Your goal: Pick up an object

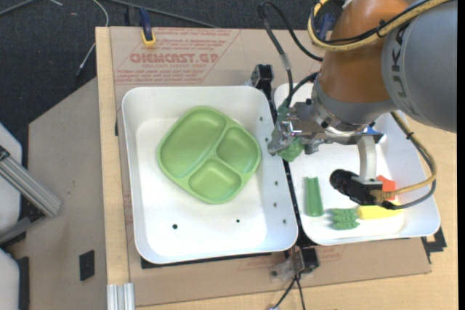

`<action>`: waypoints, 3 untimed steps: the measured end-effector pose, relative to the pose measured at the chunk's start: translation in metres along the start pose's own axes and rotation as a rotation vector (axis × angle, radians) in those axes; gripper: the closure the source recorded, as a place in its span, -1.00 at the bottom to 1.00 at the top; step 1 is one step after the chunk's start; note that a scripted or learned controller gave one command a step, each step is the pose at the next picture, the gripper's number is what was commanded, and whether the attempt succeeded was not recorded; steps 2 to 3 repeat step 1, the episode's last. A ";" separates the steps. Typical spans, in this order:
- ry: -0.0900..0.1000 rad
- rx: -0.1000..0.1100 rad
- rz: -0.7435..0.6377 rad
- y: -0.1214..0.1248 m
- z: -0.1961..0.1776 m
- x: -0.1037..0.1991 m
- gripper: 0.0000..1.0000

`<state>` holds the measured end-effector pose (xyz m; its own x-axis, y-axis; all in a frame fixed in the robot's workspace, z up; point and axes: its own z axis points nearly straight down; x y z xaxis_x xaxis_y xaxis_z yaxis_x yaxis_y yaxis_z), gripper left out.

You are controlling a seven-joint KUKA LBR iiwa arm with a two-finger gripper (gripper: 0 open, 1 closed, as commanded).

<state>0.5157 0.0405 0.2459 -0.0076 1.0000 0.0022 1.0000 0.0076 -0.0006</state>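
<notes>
My gripper [289, 143] hangs over the rim between the two bins, at the left edge of the right bin [418, 225]. Its fingers are shut on a small green object [293, 152] that shows just under them. A green stick [313, 196] lies in the right bin below the gripper. A knobbly green piece [344, 218] rests near that bin's front edge. Beside it lie a yellow piece [379, 212] and a small orange piece [387, 186]. The arm's grey and orange body hides the back of the right bin.
A light green divided plate [209, 153] lies in the middle of the left bin [145, 229]. A bit of blue [374, 133] peeks out under the arm. Cardboard lies behind the bins and cables run along the floor.
</notes>
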 end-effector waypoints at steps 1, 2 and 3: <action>-0.001 0.000 0.002 0.028 0.014 0.047 1.00; -0.001 0.000 0.002 0.028 0.014 0.047 1.00; -0.001 0.000 0.002 0.028 0.014 0.047 1.00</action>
